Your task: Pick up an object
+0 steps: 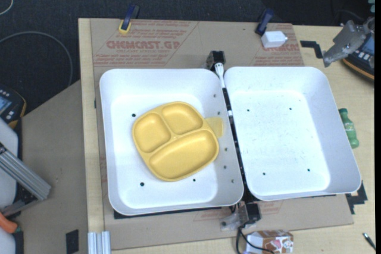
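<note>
A yellow divided plate (174,140) with three compartments lies flat in the left bin (119,89), near its middle. A small pale yellow flat piece (215,125) pokes out from beside the plate's right rim. The right bin (315,92) shows a bare white floor with small dark specks. My gripper (340,47) sits at the far right edge of the view, above the bench beyond the right bin's back right corner, well away from the plate. Nothing shows in it.
Both bins rest on a cardboard-covered bench (178,38). Blue clamps (128,18) (264,22) and a white block (274,39) sit along the back edge. A green item (349,128) lies at the right bin's outer rim. Cables and a small device (271,242) sit at the front.
</note>
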`<state>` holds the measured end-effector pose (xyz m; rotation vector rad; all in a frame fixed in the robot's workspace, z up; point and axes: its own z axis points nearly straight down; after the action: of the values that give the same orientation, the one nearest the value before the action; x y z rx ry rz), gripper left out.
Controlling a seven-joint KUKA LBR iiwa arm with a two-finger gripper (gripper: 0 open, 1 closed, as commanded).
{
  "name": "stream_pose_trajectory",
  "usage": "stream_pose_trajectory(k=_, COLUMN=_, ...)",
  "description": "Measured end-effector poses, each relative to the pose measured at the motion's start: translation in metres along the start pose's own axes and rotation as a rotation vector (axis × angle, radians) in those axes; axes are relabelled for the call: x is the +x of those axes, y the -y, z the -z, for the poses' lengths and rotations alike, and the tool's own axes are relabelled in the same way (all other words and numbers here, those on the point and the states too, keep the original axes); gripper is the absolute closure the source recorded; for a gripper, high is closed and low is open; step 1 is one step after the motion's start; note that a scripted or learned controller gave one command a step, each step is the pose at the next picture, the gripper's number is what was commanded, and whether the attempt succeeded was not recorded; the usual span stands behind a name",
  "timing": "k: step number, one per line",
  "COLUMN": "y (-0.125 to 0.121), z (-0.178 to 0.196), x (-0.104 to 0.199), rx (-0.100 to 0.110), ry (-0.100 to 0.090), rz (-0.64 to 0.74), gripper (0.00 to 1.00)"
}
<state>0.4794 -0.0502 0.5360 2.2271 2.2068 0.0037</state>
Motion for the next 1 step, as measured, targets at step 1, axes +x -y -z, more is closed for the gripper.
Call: stream_pose_trajectory(k=1, y=-0.0011, z=0.0103, x=0.0051, rx=-0.003, ry=0.000, rz=0.010, gripper=1.00)
